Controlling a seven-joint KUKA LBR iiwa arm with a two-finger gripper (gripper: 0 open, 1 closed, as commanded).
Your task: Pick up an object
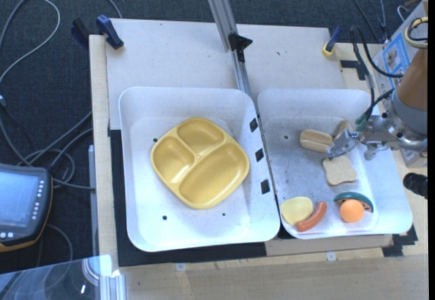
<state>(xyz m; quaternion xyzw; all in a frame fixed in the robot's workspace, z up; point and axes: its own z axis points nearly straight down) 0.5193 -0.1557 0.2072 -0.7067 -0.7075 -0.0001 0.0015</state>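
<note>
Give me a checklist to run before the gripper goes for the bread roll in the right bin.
1. Gripper over the right bin: ok.
2. Bread roll close beside the gripper, on its left in the camera view: ok.
3. Nothing seen between the gripper's tips yet: ok.
4. Toast slice crowding the pick: not ok, it lies just below the gripper.
5. Orange ball, sausage and yellow disc out of the way at the bin's near edge: ok.
6. Yellow divided plate in the left bin, away from the arm: ok.

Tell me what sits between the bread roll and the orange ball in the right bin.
In the camera view, a slice of toast lies between the bread roll and the orange ball.
</note>
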